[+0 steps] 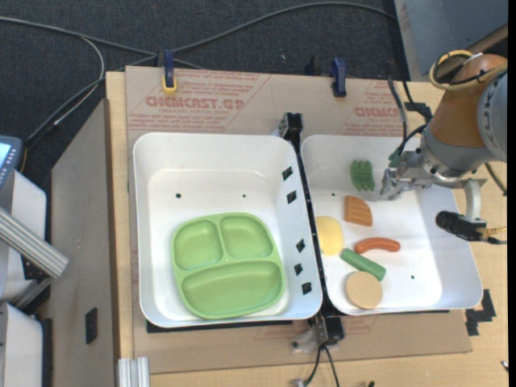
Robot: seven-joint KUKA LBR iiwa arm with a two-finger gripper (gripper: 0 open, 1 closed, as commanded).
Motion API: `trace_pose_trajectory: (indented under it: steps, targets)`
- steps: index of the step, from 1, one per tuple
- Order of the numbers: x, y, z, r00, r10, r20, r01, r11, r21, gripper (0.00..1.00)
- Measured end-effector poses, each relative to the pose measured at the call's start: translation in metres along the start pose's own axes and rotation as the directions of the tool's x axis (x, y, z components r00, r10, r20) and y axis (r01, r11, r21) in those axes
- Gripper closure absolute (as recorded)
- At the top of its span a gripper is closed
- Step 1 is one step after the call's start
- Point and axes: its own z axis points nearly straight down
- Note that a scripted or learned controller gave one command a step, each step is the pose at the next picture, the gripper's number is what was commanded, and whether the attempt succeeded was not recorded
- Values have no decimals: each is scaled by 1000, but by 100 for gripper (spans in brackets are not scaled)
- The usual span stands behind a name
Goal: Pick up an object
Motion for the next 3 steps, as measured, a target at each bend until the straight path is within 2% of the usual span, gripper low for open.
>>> trace_pose_trajectory:
  steps: [1, 2, 3]
  targets:
    - [3, 5, -44, 1000, 0, 0, 0, 1000, 1, 100]
    - [5, 4, -107, 1000, -1, 0, 1, 1000, 1, 100]
    - [5, 5, -114, 1000, 0, -1, 0, 1000, 2, 100]
